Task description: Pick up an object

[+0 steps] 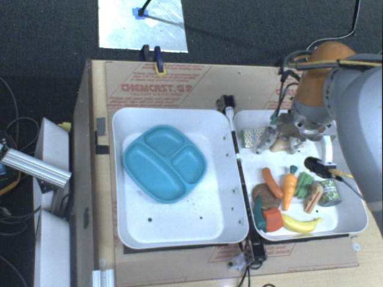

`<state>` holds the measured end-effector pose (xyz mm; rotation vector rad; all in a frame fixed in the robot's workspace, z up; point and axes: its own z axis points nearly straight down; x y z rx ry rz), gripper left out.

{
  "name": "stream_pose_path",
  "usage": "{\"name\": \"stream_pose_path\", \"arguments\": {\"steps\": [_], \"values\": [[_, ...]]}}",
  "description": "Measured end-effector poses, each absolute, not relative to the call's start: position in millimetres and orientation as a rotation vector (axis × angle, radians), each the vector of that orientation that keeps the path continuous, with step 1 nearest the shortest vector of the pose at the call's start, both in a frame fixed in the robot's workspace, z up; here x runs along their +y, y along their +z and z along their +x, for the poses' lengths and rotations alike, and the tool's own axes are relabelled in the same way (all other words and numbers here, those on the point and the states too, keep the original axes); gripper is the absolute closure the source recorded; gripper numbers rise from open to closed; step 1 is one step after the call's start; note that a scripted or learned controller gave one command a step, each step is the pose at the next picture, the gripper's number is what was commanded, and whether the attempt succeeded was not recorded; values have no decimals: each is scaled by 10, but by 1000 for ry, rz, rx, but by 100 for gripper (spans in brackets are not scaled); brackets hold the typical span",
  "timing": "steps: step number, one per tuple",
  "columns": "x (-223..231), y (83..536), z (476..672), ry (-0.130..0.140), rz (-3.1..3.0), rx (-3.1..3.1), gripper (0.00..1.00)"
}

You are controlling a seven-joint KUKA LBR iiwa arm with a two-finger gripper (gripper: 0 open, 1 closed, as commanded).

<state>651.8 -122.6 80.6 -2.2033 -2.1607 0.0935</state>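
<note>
blue plate (164,163), yellow banana (300,223), orange carrot (288,190)

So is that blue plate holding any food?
Empty. The blue plate lies flat in the left bin; its three compartments show bare blue.

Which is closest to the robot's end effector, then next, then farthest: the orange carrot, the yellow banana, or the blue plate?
From the end effector in the right bin:
1. Carrot, just below it, mid right bin.
2. Banana, at the right bin's front edge.
3. Blue plate, over in the left bin.
</note>
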Motion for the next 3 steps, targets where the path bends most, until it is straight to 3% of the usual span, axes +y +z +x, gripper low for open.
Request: {"name": "stream_pose_path", "arguments": {"steps": [1, 2, 3], "values": [[-1563, 1848, 6696, -4, -2223, -2228, 0], [-1128, 1361, 6422, -5, -2221, -2230, 0], [-937, 1211, 5908, -1, -2220, -2223, 0]]}}
